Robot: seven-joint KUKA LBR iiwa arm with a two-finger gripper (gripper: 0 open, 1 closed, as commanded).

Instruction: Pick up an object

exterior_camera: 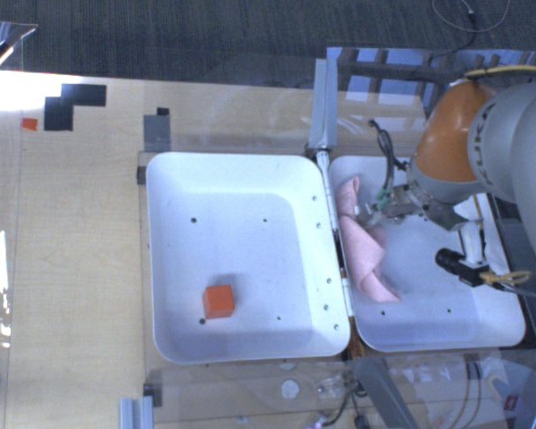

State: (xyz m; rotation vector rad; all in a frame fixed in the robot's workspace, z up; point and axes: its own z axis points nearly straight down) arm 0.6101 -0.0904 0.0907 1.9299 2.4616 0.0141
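Jaws low in the right bin, at the upper end of the pink cloth, close over its folds or touching them; cannot tell which. Cannot tell either whether released or clenched, too small and too mixed up with the wrist hardware to read. No cloth plainly seen between them, so no claiming a hold. Behind them, grey arm with its orange band, reaching in from the right and bent over the bin's upper half.

Cloth crumpled in a long strip along that bin's left wall, from near the top corner down past the middle, lower end spread on the white floor. Across the divide, in the left bin, one orange block alone toward the lower left, well apart from the arm. Pale wooden counter beneath both bins.

Judged as the reach-and-grasp step, with the cloth as the likely target: not yet lifted, lying wholly on the bin floor. Next move, on that reading: settle squarely onto a raised fold, pinch enough fabric to hold, then rise straight up. Soft, thin stuff, apt to slip free or drag along the wall
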